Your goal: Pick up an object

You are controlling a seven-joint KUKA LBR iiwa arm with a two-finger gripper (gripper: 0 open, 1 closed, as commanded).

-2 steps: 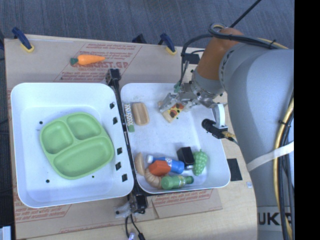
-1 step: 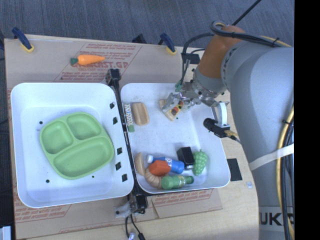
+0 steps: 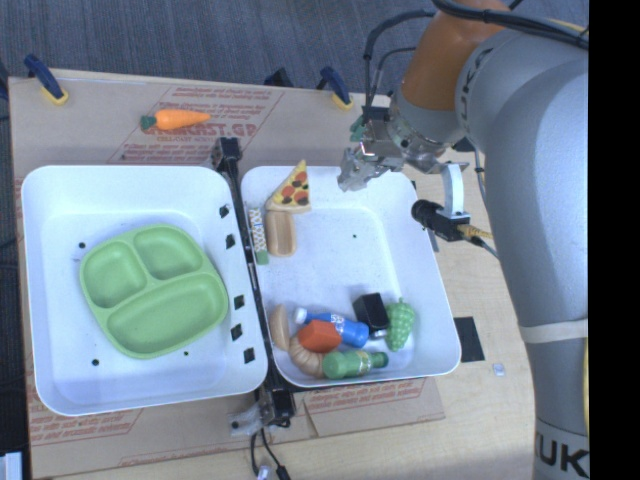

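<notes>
The claw [image 3: 357, 173] hangs over the far rim of the right bin [image 3: 425, 268], near its back corner, and from here I cannot tell whether it is apart or together; nothing shows in it. Just beside it, toward the middle divider, a toy pizza slice [image 3: 291, 190] lies against the bin's far wall, and touching it on the near side is a hot dog bun [image 3: 281, 232]. The rest of the pickable things sit heaped in the near corner of that bin: a bunch of green grapes [image 3: 400, 325], a small black block [image 3: 371, 310], a blue bottle [image 3: 345, 328], an orange-red piece [image 3: 319, 337] and a green bottle [image 3: 350, 364], all touching.

The left bin [image 3: 50, 228] holds a green divided plate [image 3: 153, 290], lying flat. Beyond it, a toy carrot [image 3: 174, 120] lies on the cardboard [image 3: 200, 108] that covers the table; the cardboard bears red printing, too blurred to read. White letters "UK" show on the arm [image 3: 540, 168] at the lower right.
</notes>
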